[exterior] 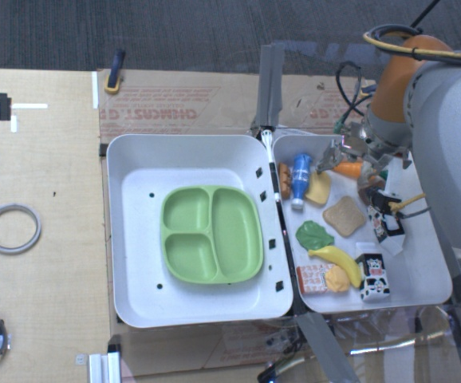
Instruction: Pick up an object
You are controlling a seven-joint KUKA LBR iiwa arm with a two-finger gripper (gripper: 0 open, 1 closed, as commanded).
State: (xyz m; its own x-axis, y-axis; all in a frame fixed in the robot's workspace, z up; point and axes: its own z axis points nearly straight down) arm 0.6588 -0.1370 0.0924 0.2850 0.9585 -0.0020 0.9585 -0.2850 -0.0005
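Observation:
My gripper hangs low over the far end of the right bin, just above an orange carrot. Close around it lie a yellow cheese wedge, a blue bottle and a slice of bread. Nearer the front are a green leaf, a banana, a red packet and a cow-patterned carton. The arm hides part of the carrot and the bin's far right corner.
The left bin holds a green divided plate. A small black-and-white box lies by the right bin's right wall. On the wooden bench at the left lies a grey tape ring.

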